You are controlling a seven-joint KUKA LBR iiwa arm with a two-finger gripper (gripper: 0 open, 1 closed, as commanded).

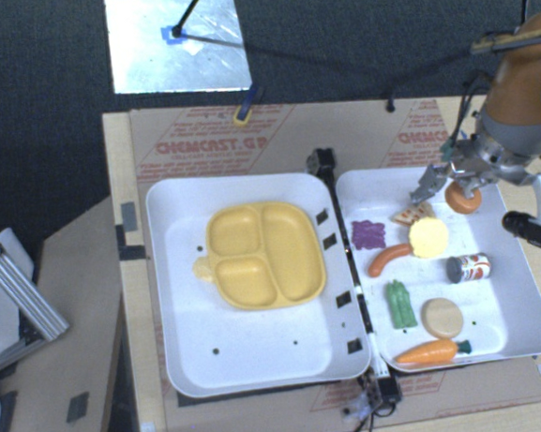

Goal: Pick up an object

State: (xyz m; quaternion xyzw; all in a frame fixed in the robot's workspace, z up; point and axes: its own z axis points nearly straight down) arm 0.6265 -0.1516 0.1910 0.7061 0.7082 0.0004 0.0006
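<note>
The right bin (521, 284) holds several toy foods: an orange round piece (464, 199), a tan cracker (412, 214), a yellow disc (430, 237), purple grapes (367, 234), a sausage (388, 260), a small can (469, 267), a green pickle (400, 303), a tan bun (442, 318) and a carrot (429, 353). My gripper (447, 185) hovers at the bin's far side, between the cracker and the orange piece. It looks open, with nothing between its fingers.
The left bin (179, 303) carries a yellow divided plate (260, 255). A black ridge (346, 260) separates the bins. A black bracket (533, 228) juts over the right bin's right wall. A shiny sheet (178, 38) lies beyond the bench.
</note>
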